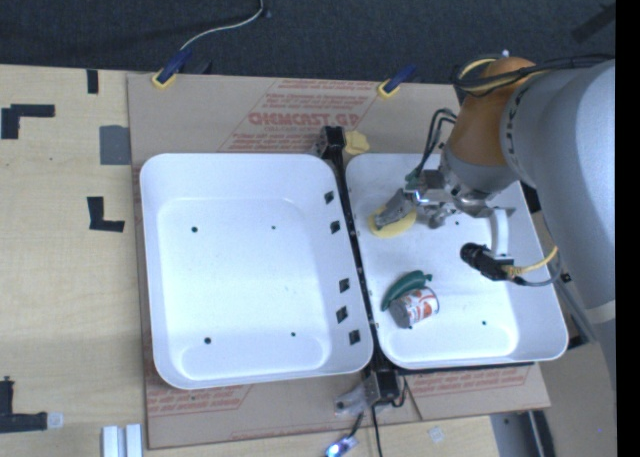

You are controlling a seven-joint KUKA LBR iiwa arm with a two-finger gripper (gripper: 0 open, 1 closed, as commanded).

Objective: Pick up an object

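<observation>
Arm hides part of right bin [540, 345]; gripper [405, 207] touches a yellow object [392, 223], finger state unclear; cardboard-covered table [60, 275].

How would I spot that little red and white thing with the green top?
Find the right-hand white bin, under the grey arm. Toward its near edge lies a small red and white object with a green piece on top, unlike the pale yellow object by the gripper.

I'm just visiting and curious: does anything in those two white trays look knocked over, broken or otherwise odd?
Only one thing: in the right tray, a small can with a red label lies tipped on its side, something green against it. A yellow object lies near the tool. No spill or damage shows.
</observation>
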